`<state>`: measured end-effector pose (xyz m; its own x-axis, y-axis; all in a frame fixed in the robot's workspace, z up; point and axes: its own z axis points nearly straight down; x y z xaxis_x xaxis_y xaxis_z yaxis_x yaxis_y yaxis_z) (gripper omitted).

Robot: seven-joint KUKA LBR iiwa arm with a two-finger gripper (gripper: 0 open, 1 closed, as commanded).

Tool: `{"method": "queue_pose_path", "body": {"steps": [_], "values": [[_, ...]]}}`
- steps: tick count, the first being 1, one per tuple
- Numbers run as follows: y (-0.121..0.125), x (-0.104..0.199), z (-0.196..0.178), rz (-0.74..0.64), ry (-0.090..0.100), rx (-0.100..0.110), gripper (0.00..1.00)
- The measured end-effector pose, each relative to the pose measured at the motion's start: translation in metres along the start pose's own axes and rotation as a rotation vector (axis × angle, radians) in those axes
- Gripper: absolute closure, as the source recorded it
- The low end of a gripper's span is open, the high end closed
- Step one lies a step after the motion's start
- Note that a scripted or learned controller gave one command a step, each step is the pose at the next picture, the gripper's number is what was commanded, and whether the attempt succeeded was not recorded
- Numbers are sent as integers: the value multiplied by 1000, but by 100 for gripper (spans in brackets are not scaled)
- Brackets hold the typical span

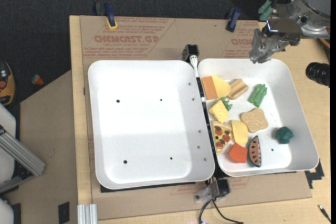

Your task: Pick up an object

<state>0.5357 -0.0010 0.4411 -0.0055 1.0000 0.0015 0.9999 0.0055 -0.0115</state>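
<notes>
On the counter sit 2 white bins. The left bin lies at 9 o'clock. The right bin holds toy food: orange wedge, pizza slice, bread slice, watermelon slice, green piece, teal lump. The claw hovers at 1 o'clock above that bin's far rim, grasping nothing; whether it is released or clenched, I cannot tell.

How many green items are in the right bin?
3: a green vegetable near the far side, a small green piece by the yellow wedges, a dark green lump near the right wall. Others may be hidden.
</notes>
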Motion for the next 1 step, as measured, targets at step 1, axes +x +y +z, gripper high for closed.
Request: {"method": "queue_pose_path", "body": {"steps": [1], "values": [[-27,44,-100,-1,1,-25,100]]}}
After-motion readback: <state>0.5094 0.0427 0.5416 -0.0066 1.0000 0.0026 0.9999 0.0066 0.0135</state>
